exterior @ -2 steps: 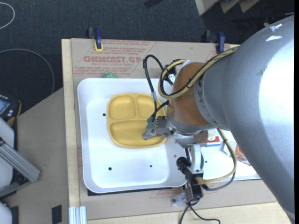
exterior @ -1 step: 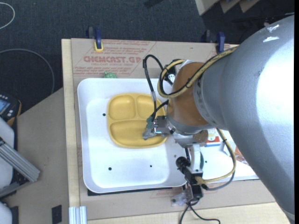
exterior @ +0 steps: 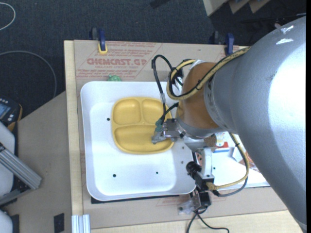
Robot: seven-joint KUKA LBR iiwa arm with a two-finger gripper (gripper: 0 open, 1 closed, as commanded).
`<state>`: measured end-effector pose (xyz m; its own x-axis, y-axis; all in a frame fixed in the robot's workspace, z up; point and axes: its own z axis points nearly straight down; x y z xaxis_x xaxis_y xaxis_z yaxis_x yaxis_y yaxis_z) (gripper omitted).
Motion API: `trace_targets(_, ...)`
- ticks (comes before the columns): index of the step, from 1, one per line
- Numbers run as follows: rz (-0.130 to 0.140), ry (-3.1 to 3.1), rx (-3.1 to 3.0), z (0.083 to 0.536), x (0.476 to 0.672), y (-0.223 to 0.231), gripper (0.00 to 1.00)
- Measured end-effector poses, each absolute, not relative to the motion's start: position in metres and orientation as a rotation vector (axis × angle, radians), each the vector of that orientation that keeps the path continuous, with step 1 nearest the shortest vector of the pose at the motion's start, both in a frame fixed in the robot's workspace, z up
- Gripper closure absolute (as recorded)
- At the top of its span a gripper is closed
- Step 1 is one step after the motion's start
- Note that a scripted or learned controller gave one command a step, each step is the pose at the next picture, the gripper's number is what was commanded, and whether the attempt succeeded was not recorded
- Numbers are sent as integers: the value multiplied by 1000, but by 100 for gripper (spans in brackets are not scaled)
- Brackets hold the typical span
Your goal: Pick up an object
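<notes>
A yellow divided plate (exterior: 138, 125) lies in the left white bin (exterior: 131, 178), toward its back right. My gripper (exterior: 163, 132) hangs low at the plate's right front edge, over its rim. The grey arm with its orange band (exterior: 194, 103) comes in from the right and hides the spot where the gripper meets the plate.
The arm covers most of the right bin; a white, red and blue item (exterior: 227, 148) peeks out beneath it. A small green object (exterior: 114, 77) lies on the cardboard behind the left bin. Cables (exterior: 160, 76) loop above the wrist. Blue clamps (exterior: 100, 35) hold the board's far edge.
</notes>
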<state>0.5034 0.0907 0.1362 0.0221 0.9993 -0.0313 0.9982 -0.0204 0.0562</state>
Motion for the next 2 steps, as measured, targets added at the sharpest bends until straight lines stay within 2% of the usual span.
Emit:
trace_targets(1, 10, 2228, 2215, 203, 479, 138, 100)
trace_targets(2, 18, 2223, 2213, 280, 554, 189, 100)
